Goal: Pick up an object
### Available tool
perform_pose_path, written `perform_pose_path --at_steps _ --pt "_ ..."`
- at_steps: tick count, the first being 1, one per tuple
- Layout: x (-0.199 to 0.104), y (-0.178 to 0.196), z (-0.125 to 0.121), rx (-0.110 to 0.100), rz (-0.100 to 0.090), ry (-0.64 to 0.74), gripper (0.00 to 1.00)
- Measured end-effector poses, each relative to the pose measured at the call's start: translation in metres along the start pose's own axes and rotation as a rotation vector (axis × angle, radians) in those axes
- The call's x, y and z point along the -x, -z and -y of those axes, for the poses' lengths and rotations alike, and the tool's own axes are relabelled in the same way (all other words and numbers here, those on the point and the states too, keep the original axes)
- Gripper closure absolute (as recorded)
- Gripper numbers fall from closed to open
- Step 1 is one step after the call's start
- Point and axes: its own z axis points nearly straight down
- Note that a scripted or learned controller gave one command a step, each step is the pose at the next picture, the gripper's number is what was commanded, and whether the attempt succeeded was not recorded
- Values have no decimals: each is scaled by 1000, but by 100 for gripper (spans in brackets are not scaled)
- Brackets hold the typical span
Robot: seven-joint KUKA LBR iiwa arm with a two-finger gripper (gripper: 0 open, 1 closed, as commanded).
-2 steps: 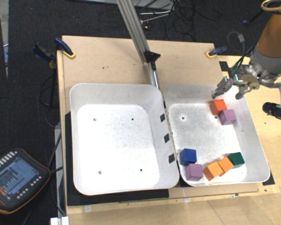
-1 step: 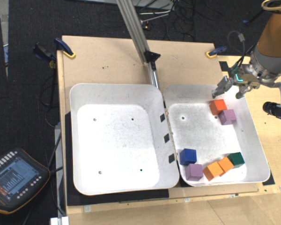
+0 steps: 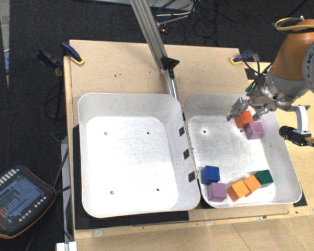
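Our hand (image 3: 244,110) sits low over an orange block (image 3: 244,119) beside a purple block (image 3: 254,130); its grip we cannot tell. We should centre on orange alone, then lift straight.

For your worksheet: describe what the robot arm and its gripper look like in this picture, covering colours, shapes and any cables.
The robot arm has a rounded orange band above a grey, cylindrical wrist section. A thin yellowish cable loops over its top. The two-finger gripper is grey metal, small and angular. Whether it bears any markings cannot be told.
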Motion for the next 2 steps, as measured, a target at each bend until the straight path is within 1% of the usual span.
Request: perform_pose_path --at_steps 1,2 --pt "-7 -46 1 2 1 0 0" --pt "-8 -76 1 3 1 -1 0"
